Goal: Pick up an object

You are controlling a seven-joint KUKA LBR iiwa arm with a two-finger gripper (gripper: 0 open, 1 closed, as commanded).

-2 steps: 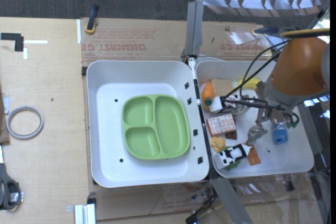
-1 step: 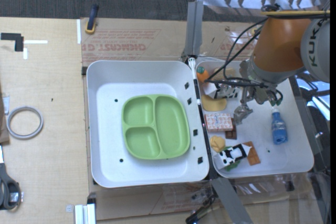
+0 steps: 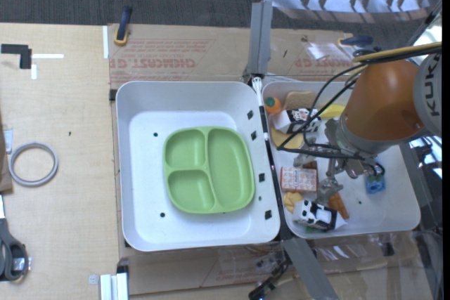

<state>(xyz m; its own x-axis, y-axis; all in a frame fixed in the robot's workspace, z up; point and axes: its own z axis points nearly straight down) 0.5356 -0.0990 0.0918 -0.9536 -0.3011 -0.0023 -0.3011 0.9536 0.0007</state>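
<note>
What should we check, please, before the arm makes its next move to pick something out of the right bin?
1. Gripper is over the right bin: ok.
2. Objects lie within reach below it, such as the pink checkered packet and the black-and-white toy: ok.
3. Something is already between the fingers: cannot tell.
4. Target stands apart from its neighbours: not ok, the items crowd together near the bin's left wall.
5. Cables hang clear of the objects: cannot tell.
6. Green divided plate in the left bin is out of the way: ok.
</note>
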